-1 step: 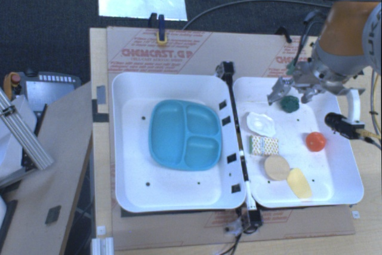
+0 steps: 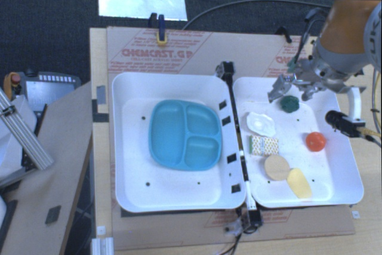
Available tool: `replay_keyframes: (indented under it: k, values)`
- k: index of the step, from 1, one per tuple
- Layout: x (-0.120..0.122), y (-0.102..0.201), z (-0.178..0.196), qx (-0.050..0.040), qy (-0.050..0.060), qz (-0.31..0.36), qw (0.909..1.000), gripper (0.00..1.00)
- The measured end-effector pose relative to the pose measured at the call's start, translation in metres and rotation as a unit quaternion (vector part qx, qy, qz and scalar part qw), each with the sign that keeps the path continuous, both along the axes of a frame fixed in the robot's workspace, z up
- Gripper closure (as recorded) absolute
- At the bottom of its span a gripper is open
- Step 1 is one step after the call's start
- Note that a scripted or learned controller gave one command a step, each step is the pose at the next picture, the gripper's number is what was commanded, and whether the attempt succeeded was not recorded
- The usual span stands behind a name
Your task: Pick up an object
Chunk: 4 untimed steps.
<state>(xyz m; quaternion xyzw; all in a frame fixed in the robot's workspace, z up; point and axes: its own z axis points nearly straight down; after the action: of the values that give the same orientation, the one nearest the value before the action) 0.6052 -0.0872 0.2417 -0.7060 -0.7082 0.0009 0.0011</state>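
While the gripper [image 2: 293, 95] hangs over the far part of the right bin [image 2: 357, 188], you see its two fingers spread apart with nothing between them. The green lump [image 2: 290, 104] lies on the bin floor just near of the fingertips, roughly centred on the gap. You cannot tell whether the tips touch it.

Neighbours, right bin:
- White piece [image 2: 261, 123]: near-left of the lump, close but apart.
- Patterned block [image 2: 265, 144]: just near of the white piece.
- Tan disc [image 2: 277, 166]: nearer still, touching or almost touching the yellow piece [image 2: 299, 183] on its near-right.
- Orange ball [image 2: 316, 141]: near-right of the lump, well apart from it.

None of these lies against the lump.

Left bin [image 2: 128, 146]: the blue plate [image 2: 185, 134] sits in the middle, well apart from the gripper.

Edges and room: the lump sits close to the right bin's far wall. You have bare floor to its left as far as the black clips [image 2: 226, 121] along the join of the bins. There is more bare floor on its near side, between the white piece and the ball. The arm's body crowds the far-right corner.
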Motion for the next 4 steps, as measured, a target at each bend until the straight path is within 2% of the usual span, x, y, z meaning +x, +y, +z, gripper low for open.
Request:
replay_keyframes:
  k: [2,3,4]
  values:
    - [-0.004,-0.009,-0.095,0.0003,0.002,-0.001,1.0000,0.00]
    - [-0.004,-0.006,-0.157,0.0005,0.000,-0.002,1.0000,0.00]
    - [-0.001,-0.006,-0.144,0.0006,-0.004,-0.001,1.0000,1.00]
